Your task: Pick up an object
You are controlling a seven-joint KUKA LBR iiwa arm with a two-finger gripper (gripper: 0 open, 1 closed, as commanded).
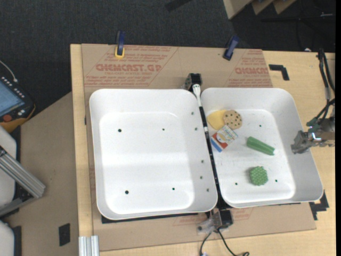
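You are looking down on a table (pixel 160 63) carrying two shallow white bins side by side. The left bin (pixel 146 153) is sitting next to the right bin (pixel 277 108), their inner rims touching along the middle. All the objects are lying in the right bin: a yellow piece (pixel 214 119) and a round speckled cookie (pixel 232 119) are resting against each other near the bin's upper left, a small red, white and blue packet (pixel 224 138) is lying just below them, a green stick-shaped object (pixel 260 145) is lying at a slant near the centre, and a round green bumpy ball (pixel 258 175) is sitting below it, apart from the rest. The end effector (pixel 303 142) is hovering at the right rim of the right bin, well apart from every object; it looks small and blurred there, so you cannot tell how its grasping parts are standing. Nothing appears to be held.
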